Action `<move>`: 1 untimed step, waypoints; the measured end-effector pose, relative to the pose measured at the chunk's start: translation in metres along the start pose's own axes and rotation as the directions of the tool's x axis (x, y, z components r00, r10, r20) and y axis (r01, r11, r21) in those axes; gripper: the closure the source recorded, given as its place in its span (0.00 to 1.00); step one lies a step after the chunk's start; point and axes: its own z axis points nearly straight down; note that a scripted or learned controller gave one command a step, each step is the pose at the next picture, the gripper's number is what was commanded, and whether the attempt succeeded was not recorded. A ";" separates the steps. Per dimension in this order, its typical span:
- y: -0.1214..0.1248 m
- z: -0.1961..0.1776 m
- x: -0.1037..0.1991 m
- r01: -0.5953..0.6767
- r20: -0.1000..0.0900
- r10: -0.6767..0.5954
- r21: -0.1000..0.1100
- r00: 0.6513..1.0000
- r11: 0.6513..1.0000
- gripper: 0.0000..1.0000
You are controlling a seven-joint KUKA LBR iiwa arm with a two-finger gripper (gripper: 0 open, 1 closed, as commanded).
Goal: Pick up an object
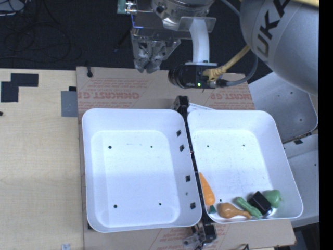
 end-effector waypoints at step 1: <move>0.024 0.000 0.000 -0.003 0.000 0.003 -0.002 1.000 1.000 1.00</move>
